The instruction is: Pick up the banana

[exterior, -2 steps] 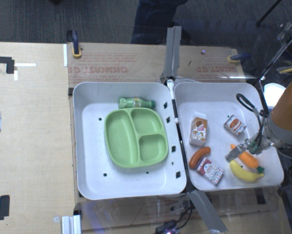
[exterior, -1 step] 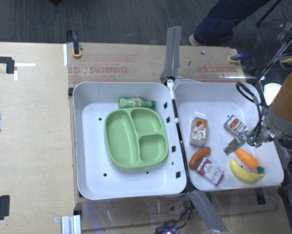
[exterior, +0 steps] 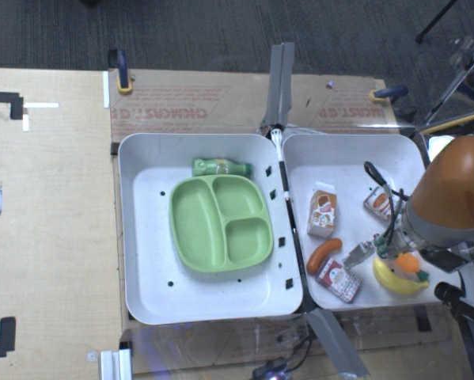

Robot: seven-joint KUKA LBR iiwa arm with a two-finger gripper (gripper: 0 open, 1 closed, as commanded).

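Banana (exterior: 398, 278): lying in the right bin's (exterior: 355, 142) near right corner, beside an orange fruit (exterior: 408, 263).
Handling: I am judging it light, curved, smooth-skinned; I am favouring its mid-body.
Gripper (exterior: 377, 248): hovering just left; grip state unreadable.

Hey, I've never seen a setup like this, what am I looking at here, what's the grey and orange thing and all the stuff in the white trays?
One camera looks down at a slant on a bench with two shallow white bins. The grey robot arm with an orange band reaches in from the right; its gripper hovers in the right bin, beside the yellow banana it should pick up. That bin also holds a small carton, a red sausage, a red packet and another packet. The left bin holds a green divided plate and a green bottle. I cannot see anything held.
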